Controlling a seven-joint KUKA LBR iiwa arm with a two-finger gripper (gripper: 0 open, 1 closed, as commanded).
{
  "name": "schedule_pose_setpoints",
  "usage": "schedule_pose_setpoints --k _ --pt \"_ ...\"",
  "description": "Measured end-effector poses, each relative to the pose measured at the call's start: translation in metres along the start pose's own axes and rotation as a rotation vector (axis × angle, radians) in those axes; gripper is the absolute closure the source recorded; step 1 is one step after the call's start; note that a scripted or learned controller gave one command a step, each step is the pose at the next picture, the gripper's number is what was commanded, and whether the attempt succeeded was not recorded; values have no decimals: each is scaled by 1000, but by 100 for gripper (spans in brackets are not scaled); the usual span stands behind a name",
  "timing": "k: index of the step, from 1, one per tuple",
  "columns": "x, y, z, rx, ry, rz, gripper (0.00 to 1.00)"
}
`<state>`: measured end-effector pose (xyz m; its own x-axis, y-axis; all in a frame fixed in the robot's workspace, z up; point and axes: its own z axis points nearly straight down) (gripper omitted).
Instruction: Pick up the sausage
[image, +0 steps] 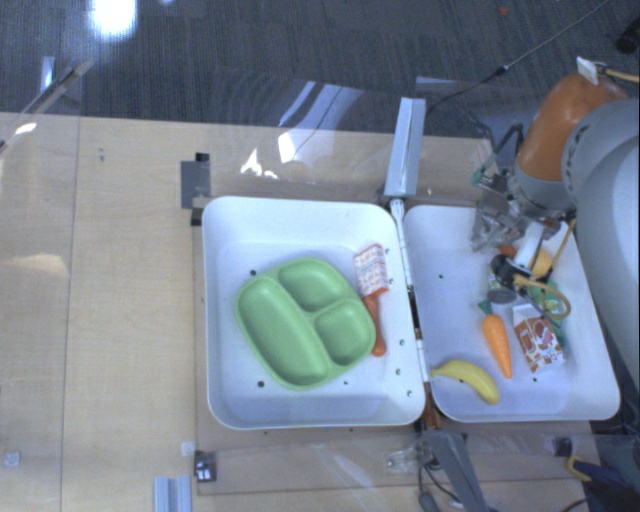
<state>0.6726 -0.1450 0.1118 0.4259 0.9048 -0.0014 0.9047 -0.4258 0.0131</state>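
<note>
The gripper (492, 232) hangs over the right bin (440, 250) at its twelve o'clock; fingers I cannot tell. The sausage (375, 322) lies untouched in the left bin (230, 240), at three o'clock beside the green plate (300, 320). Nothing's picked yet.

- arm (600, 150) comes in from the right, grey, orange band above wrist
- wrist angled down and to the left
- gripper (492, 232) low at upper right, pointing down, finger state unclear
</note>
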Motion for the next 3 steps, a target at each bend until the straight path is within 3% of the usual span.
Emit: schedule_pose_setpoints --k 1,2,3 --pt "-38 15 -11 8 1 332 100" --pt "6 -35 7 14 -2 771 100" --pt "36 -38 22 8 5 927 100"
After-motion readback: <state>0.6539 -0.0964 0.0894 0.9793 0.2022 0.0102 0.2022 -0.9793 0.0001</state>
